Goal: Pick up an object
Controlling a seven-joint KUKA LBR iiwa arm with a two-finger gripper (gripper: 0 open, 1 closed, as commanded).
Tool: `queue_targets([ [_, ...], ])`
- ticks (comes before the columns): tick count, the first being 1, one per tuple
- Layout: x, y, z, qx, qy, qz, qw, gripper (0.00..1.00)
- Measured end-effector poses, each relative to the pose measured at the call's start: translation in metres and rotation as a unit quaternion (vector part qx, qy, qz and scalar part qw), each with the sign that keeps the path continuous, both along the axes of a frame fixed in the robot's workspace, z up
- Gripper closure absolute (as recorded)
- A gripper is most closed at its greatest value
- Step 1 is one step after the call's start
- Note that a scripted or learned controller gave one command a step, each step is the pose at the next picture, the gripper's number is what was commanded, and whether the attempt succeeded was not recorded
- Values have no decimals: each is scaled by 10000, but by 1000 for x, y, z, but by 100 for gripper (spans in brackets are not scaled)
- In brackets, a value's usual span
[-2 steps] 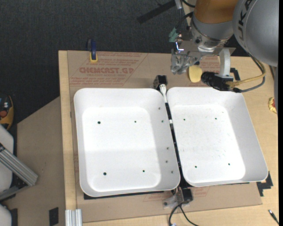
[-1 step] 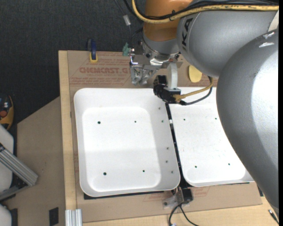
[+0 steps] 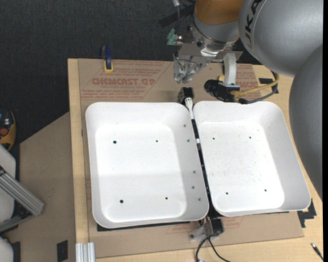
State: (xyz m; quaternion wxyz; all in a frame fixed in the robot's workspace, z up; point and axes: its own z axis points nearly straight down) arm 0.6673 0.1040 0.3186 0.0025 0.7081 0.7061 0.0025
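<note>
My gripper (image 3: 184, 70) hangs beyond the back rims of the two bins, over the brown board (image 3: 133, 79), roughly in line with the seam between them. The left white bin (image 3: 91, 153) and the right white bin (image 3: 293, 148) lie side by side below it, their floors showing small dark dots. The grey arm with its orange band (image 3: 215, 13) comes in from the upper right.
A small black clip (image 3: 186, 94) sits at the back end of the seam between the bins. A blue and yellow clamp (image 3: 107, 58) holds the board's far left edge. Metal rails (image 3: 20, 194) stand off the bench to the left.
</note>
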Motion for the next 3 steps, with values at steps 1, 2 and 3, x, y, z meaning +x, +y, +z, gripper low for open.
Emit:
queue_targets([
  [1,0,-76,39,-17,-6,-26,10000,100],
  [2,-2,-4,-34,3,65,38,10000,100],
  [3,-22,-74,3,-6,34,-15,10000,100],
])
